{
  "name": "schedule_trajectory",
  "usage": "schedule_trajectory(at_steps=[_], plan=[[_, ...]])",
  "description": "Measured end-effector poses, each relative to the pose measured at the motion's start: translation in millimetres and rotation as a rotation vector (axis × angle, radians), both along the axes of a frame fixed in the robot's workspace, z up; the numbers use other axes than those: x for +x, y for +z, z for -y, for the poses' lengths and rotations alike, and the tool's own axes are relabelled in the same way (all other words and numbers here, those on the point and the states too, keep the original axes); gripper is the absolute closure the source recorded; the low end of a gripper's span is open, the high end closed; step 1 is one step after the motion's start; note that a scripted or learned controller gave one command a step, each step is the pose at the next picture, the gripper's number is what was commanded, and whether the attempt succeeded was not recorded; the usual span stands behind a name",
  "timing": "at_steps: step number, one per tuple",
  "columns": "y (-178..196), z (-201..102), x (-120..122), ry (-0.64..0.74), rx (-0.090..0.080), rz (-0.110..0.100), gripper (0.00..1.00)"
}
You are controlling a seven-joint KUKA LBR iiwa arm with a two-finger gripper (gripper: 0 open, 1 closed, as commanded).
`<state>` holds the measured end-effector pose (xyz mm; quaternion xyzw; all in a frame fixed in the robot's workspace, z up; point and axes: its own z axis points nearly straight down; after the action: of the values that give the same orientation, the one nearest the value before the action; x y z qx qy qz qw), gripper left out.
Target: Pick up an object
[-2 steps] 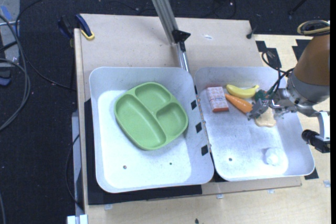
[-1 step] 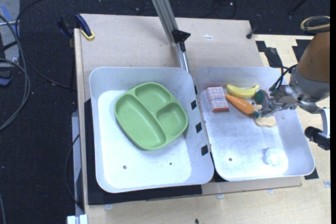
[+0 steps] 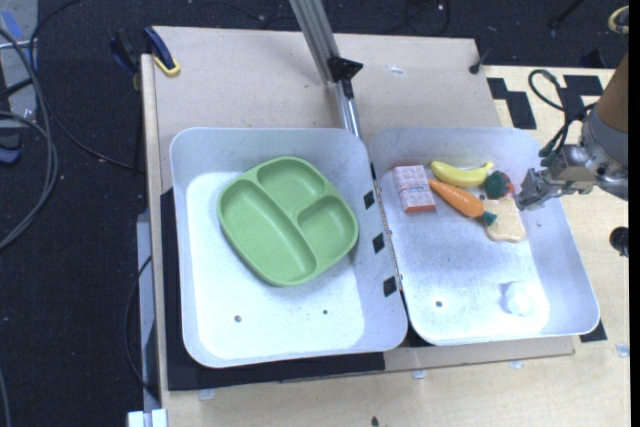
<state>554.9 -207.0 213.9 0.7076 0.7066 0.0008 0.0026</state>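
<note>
In the right bin (image 3: 560, 255) lie a yellow banana (image 3: 462, 173), an orange carrot (image 3: 456, 198) with a green end, a pink-and-white wafer block (image 3: 412, 188), a tan bread slice (image 3: 506, 220), a small red and green piece (image 3: 497, 183) and a white lump (image 3: 520, 298). My gripper (image 3: 527, 192) reaches in from the right, low over the bin's right part, just right of the bread slice and the red piece. Nothing shows between its fingers.
The left bin (image 3: 200, 315) holds a green divided plate (image 3: 288, 219). A metal pole (image 3: 310, 5) slants down to the gap between the bins. Black clips sit along the seam between the two bins (image 3: 383, 245).
</note>
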Motion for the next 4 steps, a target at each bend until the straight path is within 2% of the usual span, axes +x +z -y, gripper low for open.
schedule_trajectory(at_steps=[1, 4], plan=[[0.9, -0.1, 0.6, 0.001, 0.002, -0.003, 1.00], [2.7, -186.5, -2.1, 0.010, 0.004, -0.006, 1.00]])
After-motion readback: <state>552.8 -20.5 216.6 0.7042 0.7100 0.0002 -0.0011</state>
